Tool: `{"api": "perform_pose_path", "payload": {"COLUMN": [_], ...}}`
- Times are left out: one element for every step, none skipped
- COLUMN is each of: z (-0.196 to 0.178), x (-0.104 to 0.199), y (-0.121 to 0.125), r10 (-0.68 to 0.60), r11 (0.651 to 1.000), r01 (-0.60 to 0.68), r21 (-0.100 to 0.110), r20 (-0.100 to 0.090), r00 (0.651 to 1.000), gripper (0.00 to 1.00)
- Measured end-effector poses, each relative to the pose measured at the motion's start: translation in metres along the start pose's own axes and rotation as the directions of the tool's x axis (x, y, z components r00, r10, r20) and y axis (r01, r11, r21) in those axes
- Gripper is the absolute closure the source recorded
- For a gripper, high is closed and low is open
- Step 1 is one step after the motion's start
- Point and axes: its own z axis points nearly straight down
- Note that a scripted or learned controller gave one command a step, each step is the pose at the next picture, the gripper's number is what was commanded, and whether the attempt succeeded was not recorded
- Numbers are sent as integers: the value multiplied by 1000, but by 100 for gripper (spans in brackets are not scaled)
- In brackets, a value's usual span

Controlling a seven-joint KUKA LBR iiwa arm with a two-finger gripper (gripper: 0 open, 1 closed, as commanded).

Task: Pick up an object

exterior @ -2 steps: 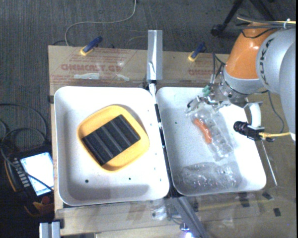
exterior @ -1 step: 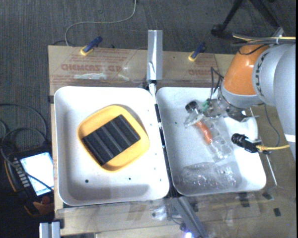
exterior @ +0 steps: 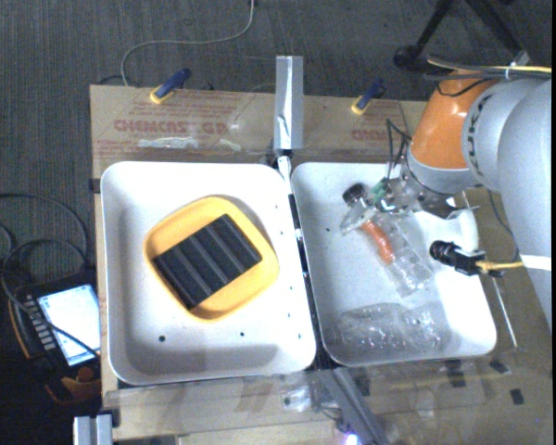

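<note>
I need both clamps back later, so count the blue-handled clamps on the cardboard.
2. One blue-handled clamp sits on the cardboard's far edge behind the left bin; the other behind the right bin. The arm could hide more.

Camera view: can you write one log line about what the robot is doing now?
arm: over right bin | pincer: low by clear plastic pieces | left bin: yellow and black pad | lifted: nothing seen

Arm (exterior: pixel 519 146) cut off at right; tool (exterior: pixel 382 196) fingers indistinct
</note>
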Motion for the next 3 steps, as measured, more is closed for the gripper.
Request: {"api": "perform_pose_path", "payload": {"z": [-8, -99, -86], "x": [0, 52, 70], "y": [-1, 21, 42], "r10": [1, -54, -42], "r11": [1000, 999, 999], "r01": [-1, 54, 42], "r21": [2, -1, 2], "r20": [-3, -7, -8], "r00": [1000, 998, 999], "gripper": [100, 100, 100]}}
